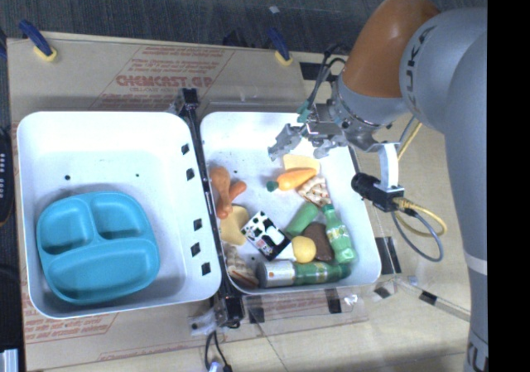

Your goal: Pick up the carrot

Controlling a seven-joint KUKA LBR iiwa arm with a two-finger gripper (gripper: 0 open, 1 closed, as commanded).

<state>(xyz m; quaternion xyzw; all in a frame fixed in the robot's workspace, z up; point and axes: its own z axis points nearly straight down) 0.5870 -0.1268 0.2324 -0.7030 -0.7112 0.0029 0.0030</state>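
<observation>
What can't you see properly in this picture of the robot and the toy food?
- The gripper, above the carrot: its tips are small and blurred, so whether it touches the carrot is unclear.
- Yellow piece: partly covered by the gripper and the carrot, so its shape is unclear.
- The food pile at the near end of the right bin: items overlap, hiding the lower ones.
- The blue tray in the left bin: fully visible.

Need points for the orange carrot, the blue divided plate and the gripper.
orange carrot (291, 181), camera view, middle of its orange body.
blue divided plate (98, 277), camera view, bare floor of its large front compartment.
gripper (300, 140), camera view, between its fingertips above the carrot.
</observation>
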